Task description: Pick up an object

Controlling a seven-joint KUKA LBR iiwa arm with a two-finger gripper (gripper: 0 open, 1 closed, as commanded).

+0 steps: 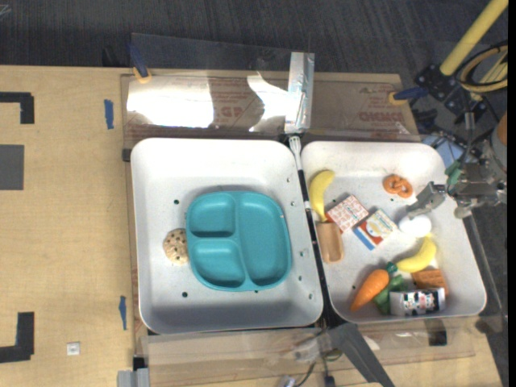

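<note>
The gripper (426,201) is a small metallic grey piece with a paler, silvery finger end, joined to a blocky grey wrist body with dark edges at the right of the camera view. Behind it the hardware turns darker, black brackets and fittings crowded together. Thin cables loop around this part, some black, one yellow. A long yellow bar (481,24) slants across the upper right corner.

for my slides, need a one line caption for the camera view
Claw low in the right bin among toy food; teal tray in the left bin.
</note>
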